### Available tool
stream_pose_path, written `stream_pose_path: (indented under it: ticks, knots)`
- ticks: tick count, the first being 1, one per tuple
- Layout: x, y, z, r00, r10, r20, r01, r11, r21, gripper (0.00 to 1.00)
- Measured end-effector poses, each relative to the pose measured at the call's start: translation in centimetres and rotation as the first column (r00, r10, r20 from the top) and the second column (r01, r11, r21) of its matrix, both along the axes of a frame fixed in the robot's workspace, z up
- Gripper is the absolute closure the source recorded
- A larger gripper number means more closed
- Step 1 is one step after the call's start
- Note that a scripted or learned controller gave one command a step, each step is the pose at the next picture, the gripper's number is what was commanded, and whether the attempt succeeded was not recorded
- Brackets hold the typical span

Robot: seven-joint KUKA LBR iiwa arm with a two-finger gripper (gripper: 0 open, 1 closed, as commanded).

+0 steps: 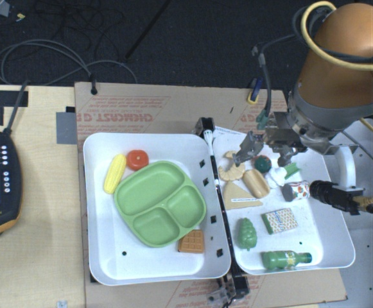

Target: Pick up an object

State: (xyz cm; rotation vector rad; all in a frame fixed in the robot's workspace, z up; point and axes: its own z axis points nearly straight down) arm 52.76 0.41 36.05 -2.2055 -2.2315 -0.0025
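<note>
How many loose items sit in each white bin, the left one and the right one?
Left bin: 4 (yellow plastic corn cob, red tomato, green divided plate, orange waffle square)
Right bin: about 9, crowded under the gripper
Total: about 13

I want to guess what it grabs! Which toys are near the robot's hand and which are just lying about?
Near the gripper:
dark green ball
bread roll
cheese wedge

Lying about:
corn
tomato
green tray
waffle
green bottle

Toy foods (pixel 255 183) in right bin (pixel 340 249)
</note>
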Motion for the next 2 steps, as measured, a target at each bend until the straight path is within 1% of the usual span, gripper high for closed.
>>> stream_pose_path:
  ticks: [1, 2]
  knots:
    - [-5.01, 5.24, 3.15, 1.000, -0.005, 0.001, 0.005, 1.000, -0.002, 0.00]
    - [-4.87, 5.01, 3.89, 1.000, -0.006, -0.004, 0.006, 1.000, -0.005, 1.00]
